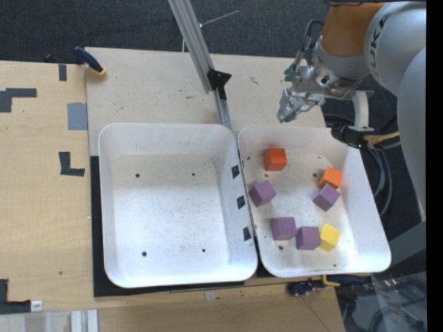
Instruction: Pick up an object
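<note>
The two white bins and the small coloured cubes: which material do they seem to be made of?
The two shallow white bins look like moulded plastic, slightly glossy: rounded corners, thin rolled rims, dark scuffs. The small coloured cubes, such as the orange cube and the yellow cube, look matte, with soft edges, perhaps foam or painted wood; I cannot tell which.

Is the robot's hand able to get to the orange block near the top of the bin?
Probably yes. The hand hangs just above the right bin's far edge, and the orange block sits apart from the other blocks with nothing over it.
</note>
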Action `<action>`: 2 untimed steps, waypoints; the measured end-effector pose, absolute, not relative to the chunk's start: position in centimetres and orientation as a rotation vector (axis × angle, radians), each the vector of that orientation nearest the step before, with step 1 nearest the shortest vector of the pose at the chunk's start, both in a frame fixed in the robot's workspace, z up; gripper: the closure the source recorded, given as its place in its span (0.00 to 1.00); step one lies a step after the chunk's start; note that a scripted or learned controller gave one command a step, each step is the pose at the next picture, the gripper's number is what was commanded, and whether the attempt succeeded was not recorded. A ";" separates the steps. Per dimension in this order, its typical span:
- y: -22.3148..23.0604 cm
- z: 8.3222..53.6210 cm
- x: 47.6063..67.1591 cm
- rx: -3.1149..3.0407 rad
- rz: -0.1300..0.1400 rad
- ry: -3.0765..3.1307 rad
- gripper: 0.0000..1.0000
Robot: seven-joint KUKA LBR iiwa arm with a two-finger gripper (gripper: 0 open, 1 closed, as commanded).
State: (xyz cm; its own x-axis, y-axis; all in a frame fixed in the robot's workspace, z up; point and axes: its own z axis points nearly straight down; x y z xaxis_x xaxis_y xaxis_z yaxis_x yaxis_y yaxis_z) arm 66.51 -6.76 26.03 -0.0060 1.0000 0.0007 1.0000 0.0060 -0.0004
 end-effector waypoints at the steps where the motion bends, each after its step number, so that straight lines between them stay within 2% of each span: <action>1: -1.0 24.3 66.1 -2.212 0.001 -2.227 1.00; 2: 4.4 24.6 65.9 -2.212 -0.001 -2.228 1.00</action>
